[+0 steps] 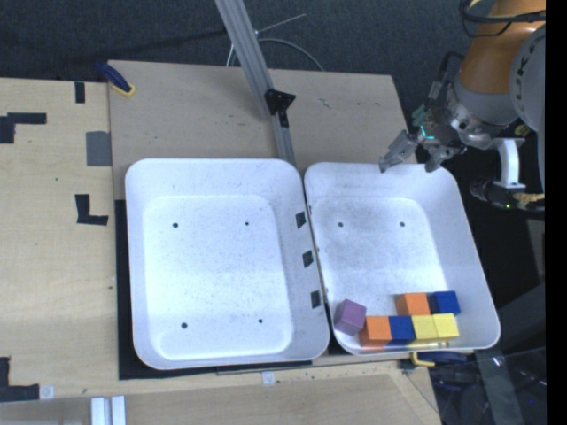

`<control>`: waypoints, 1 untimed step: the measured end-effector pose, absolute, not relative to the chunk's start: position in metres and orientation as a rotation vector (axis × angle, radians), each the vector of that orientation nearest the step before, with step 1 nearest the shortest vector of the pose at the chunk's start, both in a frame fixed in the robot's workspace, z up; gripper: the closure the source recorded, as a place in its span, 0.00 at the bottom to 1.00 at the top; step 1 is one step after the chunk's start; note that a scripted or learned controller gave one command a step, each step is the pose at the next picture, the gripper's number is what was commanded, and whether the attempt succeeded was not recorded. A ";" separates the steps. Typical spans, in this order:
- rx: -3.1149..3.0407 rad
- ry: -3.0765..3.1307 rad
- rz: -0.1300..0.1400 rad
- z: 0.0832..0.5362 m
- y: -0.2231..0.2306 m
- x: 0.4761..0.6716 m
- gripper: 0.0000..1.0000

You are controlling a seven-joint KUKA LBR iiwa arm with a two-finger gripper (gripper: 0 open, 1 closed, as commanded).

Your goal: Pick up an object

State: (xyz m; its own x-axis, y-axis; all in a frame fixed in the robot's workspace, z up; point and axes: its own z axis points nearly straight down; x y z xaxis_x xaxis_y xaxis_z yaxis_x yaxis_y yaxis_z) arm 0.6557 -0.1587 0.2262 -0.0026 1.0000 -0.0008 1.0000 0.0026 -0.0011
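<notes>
Gripper waits above the blocks' bin

The gripper (415, 155) hangs at the upper right with its fingers apart and nothing in them, while the blocks (409, 318) sit huddled in the right bin's (381, 237) lower corner, far away.

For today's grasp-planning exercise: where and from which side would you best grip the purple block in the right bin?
Probably from above, across the purple block on its free left and far sides; it sits slightly apart, but the orange block crowds its right.

bins (213, 180) white | blocks (415, 319) orange, blue, yellow | block (352, 315) purple
</notes>
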 end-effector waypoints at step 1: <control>-2.216 -2.219 0.011 0.117 -0.140 0.680 0.00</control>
